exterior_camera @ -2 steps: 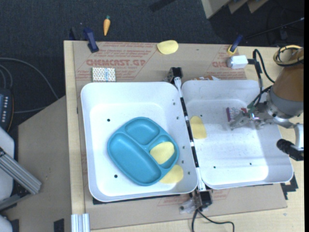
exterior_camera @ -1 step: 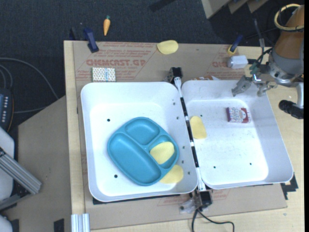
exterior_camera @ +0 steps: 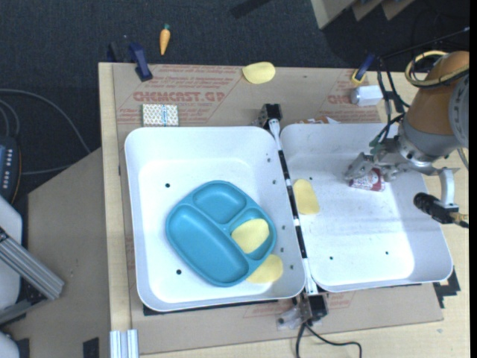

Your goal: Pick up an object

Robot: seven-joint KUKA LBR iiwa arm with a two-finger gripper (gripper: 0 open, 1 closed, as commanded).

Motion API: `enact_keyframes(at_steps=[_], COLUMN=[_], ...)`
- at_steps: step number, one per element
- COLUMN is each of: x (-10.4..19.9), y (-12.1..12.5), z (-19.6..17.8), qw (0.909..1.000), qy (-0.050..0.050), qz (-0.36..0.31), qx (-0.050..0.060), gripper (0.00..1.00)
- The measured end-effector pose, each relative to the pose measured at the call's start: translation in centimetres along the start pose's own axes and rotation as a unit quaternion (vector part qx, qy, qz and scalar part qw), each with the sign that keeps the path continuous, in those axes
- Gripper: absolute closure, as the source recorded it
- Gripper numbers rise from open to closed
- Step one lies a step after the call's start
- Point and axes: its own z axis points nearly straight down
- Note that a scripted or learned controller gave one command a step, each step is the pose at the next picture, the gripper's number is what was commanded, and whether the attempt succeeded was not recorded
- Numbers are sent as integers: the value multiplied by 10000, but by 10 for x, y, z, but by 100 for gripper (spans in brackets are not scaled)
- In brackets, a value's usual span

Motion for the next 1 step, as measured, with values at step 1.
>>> enact_keyframes(at_steps=[1], x=[0], y=[2], z=[-12], qw=[10000], qy=[-11], qz=[-3], qx=[-29], gripper=[100])
